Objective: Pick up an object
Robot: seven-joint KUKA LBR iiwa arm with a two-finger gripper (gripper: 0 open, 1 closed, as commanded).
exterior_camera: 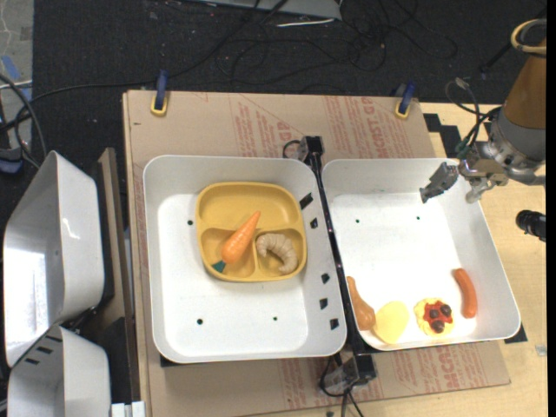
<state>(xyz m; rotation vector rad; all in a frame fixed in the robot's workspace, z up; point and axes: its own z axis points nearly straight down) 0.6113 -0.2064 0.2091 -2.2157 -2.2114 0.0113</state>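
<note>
While the arm (524, 102) sits at the right edge, your gripper (456, 181) hangs over the upper right corner of the right bin (408, 233). Its jaws stand apart, one finger (437, 183) dark and pointing left over the bin floor, the other at the bin's right rim. Nothing sits between them.

Pickable items in the right bin are all along the near edge, well apart from the gripper: a sausage (466, 292) close to the right wall, a small pizza (434, 315) just left of it, a yellow disc (391, 321) beside that, and a drumstick (360, 303) lying against the left wall, touching the disc or nearly so.

Your left bin (234, 320) carries a yellow divided plate (250, 200) in its upper middle. A carrot (240, 238) lies tilted across the plate's left compartment, tip pointing up-right. A shrimp (279, 251) is curled in the lower right compartment. Top compartment holds nothing you can see.

Both bins touch along the centre seam, sitting on a cardboard sheet (347, 124) clamped at the far edge by two clamps (159, 95).
</note>
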